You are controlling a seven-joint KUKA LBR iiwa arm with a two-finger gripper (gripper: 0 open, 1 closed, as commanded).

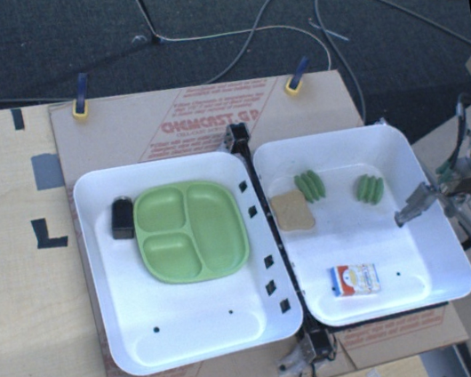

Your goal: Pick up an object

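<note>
Claw [412, 208], grip unreadable, hangs at right bin [449, 272] rim; descending there risks hitting the wall, missing the pods [368, 189]

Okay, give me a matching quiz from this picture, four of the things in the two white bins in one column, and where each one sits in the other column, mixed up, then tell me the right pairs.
Things:
1. green divided plate
2. black block
3. tan square piece
4. red and white packet

Places:
A. right bin, near its front edge
B. left bin, touching the plate's left side
C. right bin, close to the divider between the bins
D. middle of the left bin

Pairs: 1-D, 2-B, 3-C, 4-A
</note>
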